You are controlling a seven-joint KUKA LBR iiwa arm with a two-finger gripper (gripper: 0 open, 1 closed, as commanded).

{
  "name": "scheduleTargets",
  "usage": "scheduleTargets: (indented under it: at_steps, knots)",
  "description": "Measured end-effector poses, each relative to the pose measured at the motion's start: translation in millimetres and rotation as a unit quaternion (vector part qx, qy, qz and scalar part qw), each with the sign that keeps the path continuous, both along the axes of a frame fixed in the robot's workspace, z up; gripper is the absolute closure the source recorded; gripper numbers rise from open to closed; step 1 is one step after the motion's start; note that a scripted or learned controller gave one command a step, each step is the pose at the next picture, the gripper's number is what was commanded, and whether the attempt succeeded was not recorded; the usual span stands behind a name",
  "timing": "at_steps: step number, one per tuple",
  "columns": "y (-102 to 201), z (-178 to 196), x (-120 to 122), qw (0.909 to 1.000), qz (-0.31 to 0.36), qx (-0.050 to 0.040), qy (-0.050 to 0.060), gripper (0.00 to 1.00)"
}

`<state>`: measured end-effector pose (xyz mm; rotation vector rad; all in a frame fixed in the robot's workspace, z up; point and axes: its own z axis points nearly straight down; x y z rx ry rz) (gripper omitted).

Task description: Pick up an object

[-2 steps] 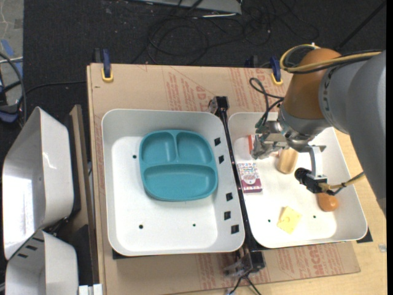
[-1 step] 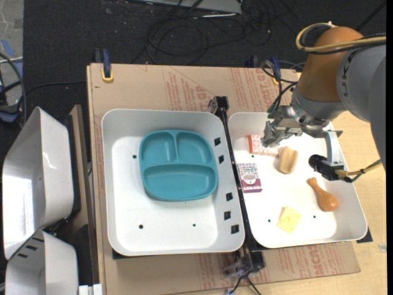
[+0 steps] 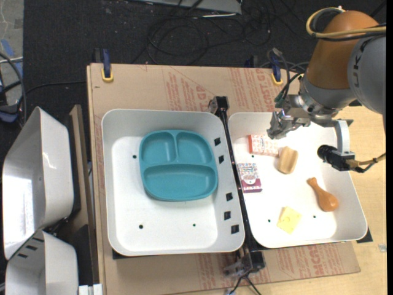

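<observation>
The brown cardboard sheet [image 3: 184, 85] under the bins carries red printed lettering, but it is too faint and skewed to read. The small pink-and-white card packet [image 3: 249, 177] and the red-and-white box [image 3: 262, 144] in the right bin show print too small to make out.

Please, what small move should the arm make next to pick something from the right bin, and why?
Probably a short descent straight down. The end effector hovers at the upper left of the right bin, just above the small box and beside the tan block. Nothing is seen between its fingers, so the box looks like the nearest target.
</observation>
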<state>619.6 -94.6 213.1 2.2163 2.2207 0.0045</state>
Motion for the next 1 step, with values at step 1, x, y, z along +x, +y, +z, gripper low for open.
scheduleTargets:
  at_steps: [1]
  knots:
    - [46.6,13.7,-20.6,1.0,0.003,0.0015,0.003,1.0]
